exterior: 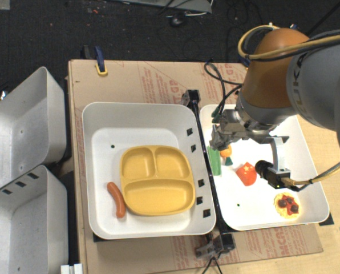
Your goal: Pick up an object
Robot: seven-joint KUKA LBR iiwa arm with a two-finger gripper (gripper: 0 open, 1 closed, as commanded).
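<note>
Grey arm point(315, 81) enters from the right edge of the frame and crosses the upper half of the right bin point(255, 204). Its orange band point(272, 61) bulges at upper right of centre. The wrist points down and toward the left. The claw point(220, 141) hangs low over the left side of the right bin, close to the wall shared with the left bin point(130, 116).

Claw state: cannot tell. The wrist body covers it from above, and its tip merges with dark shadow. Nothing can be confirmed as grasped.

Candidate objects:
- Orange piece point(226, 151): small, just below the claw tip in the frame, partly tucked under it. Contact cannot be judged.
- Green stick point(215, 163): lies along the bin's left wall, its upper end near the claw.
- Red piece point(247, 174): on the bin floor, right of the green stick and apart from the claw.
- Yellow disc point(287, 204): dark red spots on top, lower right corner of the same bin, well apart from the claw.

Left bin: a yellow divided plate point(157, 180) at centre, with a reddish sausage point(117, 199) just beside its lower left edge.

Both bins sit on a brown board surface point(136, 79). The arm hides the upper right part of the right bin.
</note>
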